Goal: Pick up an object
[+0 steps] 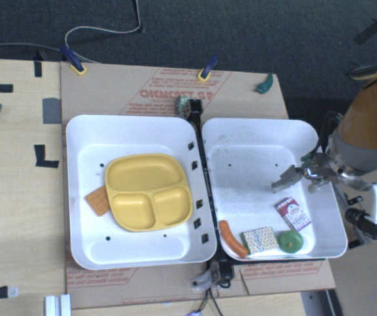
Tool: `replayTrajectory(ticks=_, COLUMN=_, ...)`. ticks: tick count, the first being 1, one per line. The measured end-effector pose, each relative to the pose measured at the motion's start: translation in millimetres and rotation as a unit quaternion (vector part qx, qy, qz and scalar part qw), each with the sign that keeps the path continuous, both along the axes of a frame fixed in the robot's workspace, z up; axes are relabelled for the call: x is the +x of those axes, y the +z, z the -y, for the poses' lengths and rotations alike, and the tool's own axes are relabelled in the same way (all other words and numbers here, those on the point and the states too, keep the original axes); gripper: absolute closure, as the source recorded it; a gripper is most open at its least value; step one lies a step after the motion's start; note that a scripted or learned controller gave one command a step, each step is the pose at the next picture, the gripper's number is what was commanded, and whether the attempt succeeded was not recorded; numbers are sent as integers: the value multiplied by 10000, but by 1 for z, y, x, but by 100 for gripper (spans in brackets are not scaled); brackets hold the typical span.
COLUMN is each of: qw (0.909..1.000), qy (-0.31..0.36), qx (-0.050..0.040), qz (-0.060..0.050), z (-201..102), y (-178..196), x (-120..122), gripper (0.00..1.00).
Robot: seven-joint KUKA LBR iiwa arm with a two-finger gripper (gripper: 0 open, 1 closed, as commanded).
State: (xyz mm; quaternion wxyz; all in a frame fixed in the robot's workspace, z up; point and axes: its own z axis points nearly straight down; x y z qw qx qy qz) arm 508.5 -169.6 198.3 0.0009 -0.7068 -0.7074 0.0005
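Below your gripper [292,179], fingers spread and empty: red-and-white packet [291,213], just under the fingertips. Step: approach over the right bin [254,127]. Next, you descend squarely before closing.

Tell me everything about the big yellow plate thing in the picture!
The yellow tray looks like smooth plastic, with rounded corners and three sunken sections: one long one at the far side, two smaller ones nearer the camera. It lies flat, turned a little askew, in the left white bin. An orange cracker-like square pokes out at its left edge, seemingly tucked partly under it.
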Motion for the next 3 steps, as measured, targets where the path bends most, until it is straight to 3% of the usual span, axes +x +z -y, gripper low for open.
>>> replayTrajectory(ticks=1, qw=10000, qy=2, qx=2, qz=6, z=49, y=-103, x=-23, gripper=0)
replayTrajectory(ticks=2, qw=10000, qy=-1, qx=8, qz=-2, z=49, y=-94, x=-23, gripper=100)
replayTrajectory(ticks=3, qw=10000, qy=5, qx=-5, qz=15, z=-3, y=11, x=-24, gripper=100)
